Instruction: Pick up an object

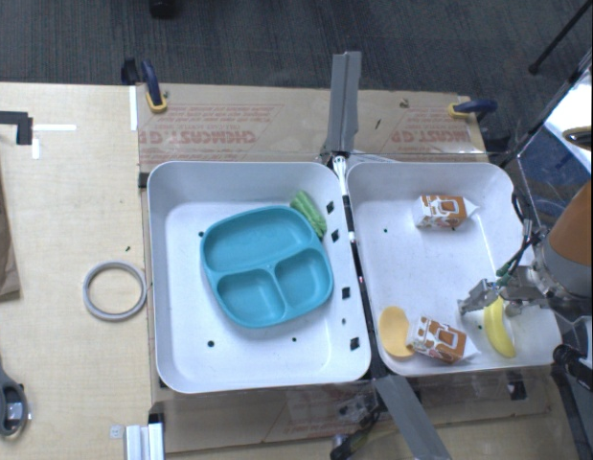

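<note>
The pincer hangs low in the right bin, its fingers parted and holding nothing. The banana lies just beside and below it, long axis running near-to-far, close to the bin's near right corner. Cartons and a yellow piece sit nearby on the bin floor
</note>
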`<state>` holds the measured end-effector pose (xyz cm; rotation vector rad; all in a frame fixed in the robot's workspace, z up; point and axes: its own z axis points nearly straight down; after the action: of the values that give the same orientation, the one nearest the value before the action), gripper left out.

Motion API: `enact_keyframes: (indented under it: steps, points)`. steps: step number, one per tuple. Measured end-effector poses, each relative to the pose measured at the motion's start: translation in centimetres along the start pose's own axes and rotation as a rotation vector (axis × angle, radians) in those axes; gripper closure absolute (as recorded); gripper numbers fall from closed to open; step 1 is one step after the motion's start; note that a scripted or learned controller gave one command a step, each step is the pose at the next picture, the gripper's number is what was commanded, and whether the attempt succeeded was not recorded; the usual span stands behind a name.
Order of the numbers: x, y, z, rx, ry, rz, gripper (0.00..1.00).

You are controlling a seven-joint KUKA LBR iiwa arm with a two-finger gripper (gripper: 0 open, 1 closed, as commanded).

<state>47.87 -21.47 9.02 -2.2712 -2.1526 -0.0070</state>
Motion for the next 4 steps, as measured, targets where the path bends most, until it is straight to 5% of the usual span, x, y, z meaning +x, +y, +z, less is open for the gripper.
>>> enact_keyframes:
  steps: [1, 2, 3, 4]
  points:
    - [-0.2, 0.0, -0.9, -0.001, -0.005, 0.002, 1.00]
    - [4.2, -0.1, -9.7, -0.005, -0.012, 0.130, 1.00]
    - [5.3, 0.3, -7.8, -0.003, -0.011, 0.416, 1.00]
    - [6.8, 2.4, -14.7, -0.007, -0.012, 0.843, 1.00]
